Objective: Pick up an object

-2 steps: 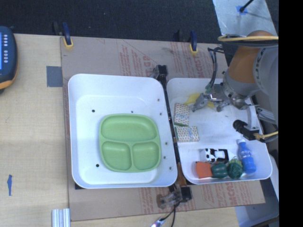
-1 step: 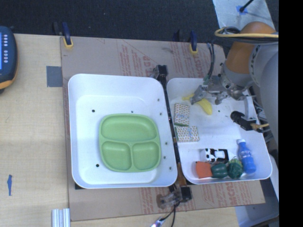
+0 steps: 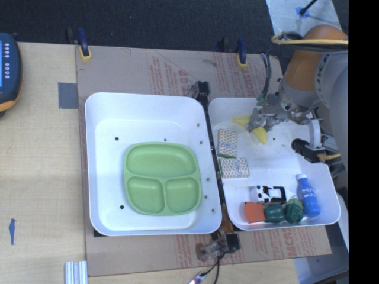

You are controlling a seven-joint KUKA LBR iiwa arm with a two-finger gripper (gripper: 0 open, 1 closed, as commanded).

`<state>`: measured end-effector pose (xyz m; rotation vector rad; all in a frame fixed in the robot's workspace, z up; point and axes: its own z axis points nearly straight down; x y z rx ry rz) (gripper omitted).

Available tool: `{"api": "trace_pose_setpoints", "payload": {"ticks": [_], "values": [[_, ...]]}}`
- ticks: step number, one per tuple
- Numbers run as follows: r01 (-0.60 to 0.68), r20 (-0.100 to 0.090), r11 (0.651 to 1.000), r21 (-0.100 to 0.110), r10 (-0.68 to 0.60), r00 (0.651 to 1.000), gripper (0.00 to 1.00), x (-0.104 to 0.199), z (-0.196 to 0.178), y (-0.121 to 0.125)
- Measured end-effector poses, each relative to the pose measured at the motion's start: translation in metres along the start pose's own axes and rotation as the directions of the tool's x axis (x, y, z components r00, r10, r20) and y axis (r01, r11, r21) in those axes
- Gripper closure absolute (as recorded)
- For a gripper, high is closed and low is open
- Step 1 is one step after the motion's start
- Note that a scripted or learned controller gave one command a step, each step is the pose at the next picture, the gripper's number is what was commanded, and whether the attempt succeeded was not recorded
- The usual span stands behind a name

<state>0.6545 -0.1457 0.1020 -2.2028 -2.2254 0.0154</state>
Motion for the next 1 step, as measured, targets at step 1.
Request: {"api": "trace_pose_setpoints", "payload": {"ticks": [1], "values": [[-0.001, -0.002, 1.000, -0.020, 0.000, 1.000, 1.00, 0.0724, -0.0960, -0.0331]]}}
